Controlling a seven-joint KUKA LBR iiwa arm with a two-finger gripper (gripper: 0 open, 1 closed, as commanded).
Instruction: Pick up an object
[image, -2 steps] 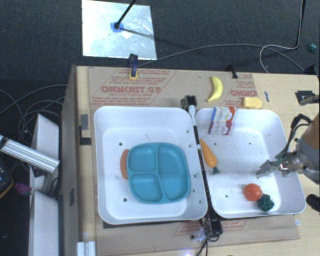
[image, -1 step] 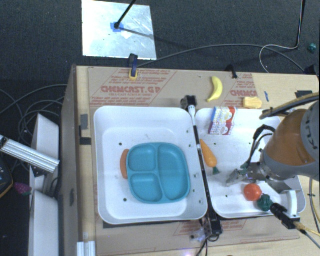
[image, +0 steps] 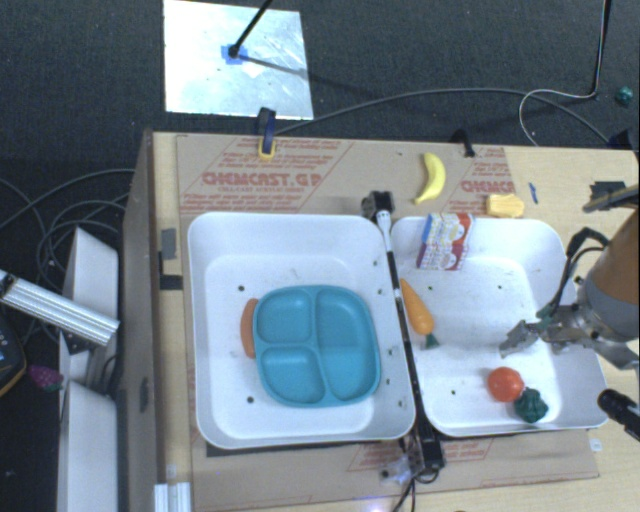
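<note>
Carrot (image: 417, 309) lies lengthwise, green tip nearest camera

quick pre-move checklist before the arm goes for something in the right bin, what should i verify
1. Target in view: tomato lies uncovered in the right bin, ok.
2. Room around target: broccoli sits right against the tomato, not ok for a clean grasp.
3. Alternative target: carrot lies along the divider wall, tight on one side, not ok.
4. Second alternative: the carton leans at the bin's far wall with free floor in front, ok.
5. Gripper position: over the right bin, beside the tomato rather than above it, not ok yet.
6. Finger opening: cannot tell.
</note>
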